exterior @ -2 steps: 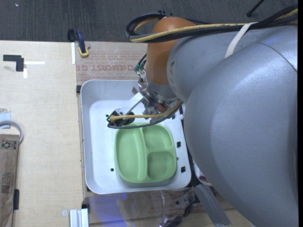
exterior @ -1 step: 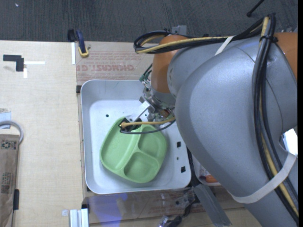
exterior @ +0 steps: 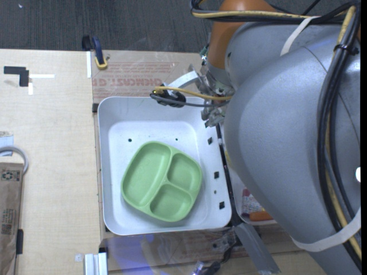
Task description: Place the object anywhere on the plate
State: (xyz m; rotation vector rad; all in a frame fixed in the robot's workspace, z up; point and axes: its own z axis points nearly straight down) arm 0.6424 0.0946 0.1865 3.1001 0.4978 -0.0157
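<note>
A light green plate [exterior: 161,181] with three compartments lies in the left white bin [exterior: 114,153], toward its lower middle. All three compartments show bare green. The grey arm with its orange band [exterior: 243,7] fills the right side of the view and covers most of the right bin. The wrist hardware [exterior: 213,90] hangs over the bins' shared wall near the top. A small patch of an orange and white object [exterior: 255,211] peeks out under the arm in the right bin.
A black cable loop [exterior: 169,97] hangs over the left bin's top rim. A brown paper item [exterior: 10,202] lies at the far left of the wooden bench. A blue and yellow clamp [exterior: 97,53] sits by the bin's upper left.
</note>
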